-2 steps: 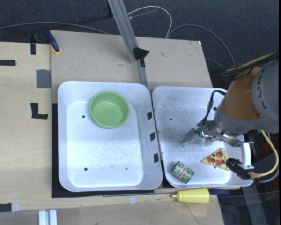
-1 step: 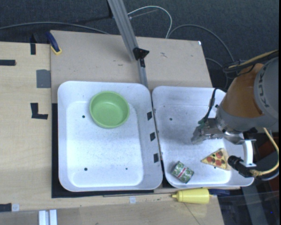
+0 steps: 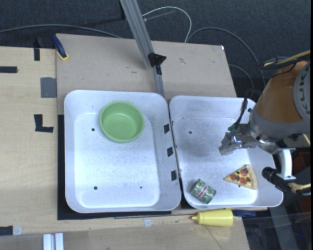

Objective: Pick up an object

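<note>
Two shallow white bins are seen side by side on the bench, and the right bin [image 3: 208, 105] is taken here as the landmark for all places.

The gripper [image 3: 228, 146] is seen over the floor of the right bin, in its right half, about midway between the far rim and the near rim. It is carried by the grey arm [image 3: 281, 105], whose orange band is seen above the right rim of the bin. Whether the tool is apart, together, or clamped on something cannot be told, because it appears as one blurred grey mass. Nothing can be made out in its grasp.

Three loose things are found near the front of the right bin. A toy pizza slice [image 3: 242, 177], yellow with red spots, is laid flat on the floor of the bin, towards its near right corner and apart from the gripper. A small green and white can [image 3: 203, 190] is laid on its side by the near rim, to the left of the pizza slice. A yellow bottle [image 3: 215, 218] is laid on the bench just outside the near rim of the right bin.

To the left of the right bin the left bin [image 3: 83, 191] is placed, with their rims touching. A green bowl [image 3: 122, 121] is set upright in its far part.
</note>
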